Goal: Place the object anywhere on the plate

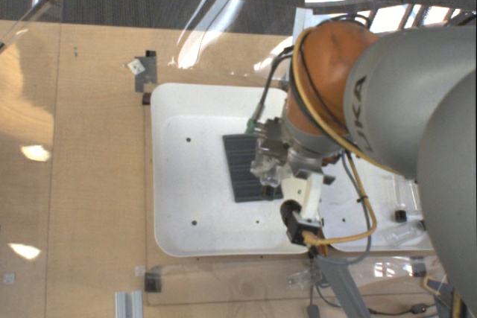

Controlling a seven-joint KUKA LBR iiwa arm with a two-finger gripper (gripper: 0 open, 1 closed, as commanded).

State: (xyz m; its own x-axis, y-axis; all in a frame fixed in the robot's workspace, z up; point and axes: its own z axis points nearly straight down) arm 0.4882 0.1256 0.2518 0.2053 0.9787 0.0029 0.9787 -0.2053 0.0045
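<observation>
A dark grey ribbed rectangular plate lies in the middle of the white bin. My gripper hangs low over the plate's right edge and hides that side of it. The grey arm with its orange band covers everything to the right. A small green bit shows at the arm's edge just above the plate; I cannot tell what it is. Whatever lies under the gripper is hidden.
The bin's left half is bare white floor with a few small dark dots. Black clamps sit on the wooden bench at the bin's upper left corner and lower left corner. A yellow cable loops below the wrist.
</observation>
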